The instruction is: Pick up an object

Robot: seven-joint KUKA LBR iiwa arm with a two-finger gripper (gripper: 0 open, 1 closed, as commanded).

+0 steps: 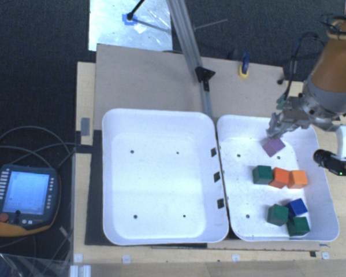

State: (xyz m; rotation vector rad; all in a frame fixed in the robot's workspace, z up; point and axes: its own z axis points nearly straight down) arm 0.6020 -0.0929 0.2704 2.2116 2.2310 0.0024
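The end effector [276,132] hangs over the upper part of the right bin [242,126], and the purple block [272,146] lies directly beneath its tip, a shade toward the lower left in the camera view, so close that tip and block look to be touching or nearly so. Whether the block sits between the fingers or merely under them cannot be made out from this slanted angle, and how wide the end effector stands cannot be told either. The block is a small, flat-faced piece in a muted violet, turned diamond-wise to the bin walls, with no clear long axis; it stands alone, well apart from the other pieces. Those lie lower in the same bin: a green block [262,174], an orange block [281,178] and a paler orange block [298,179] touching in a row, then a blue block [297,207] wedged between two more green ones near the bottom corner. The left bin [111,161] sits beside it on the worktop [147,76]. Judging by the alignment, the coming move turns on a straight vertical relation: the purple block is the nearest candidate, and any grasp would need the fingers squared to its rotated faces.
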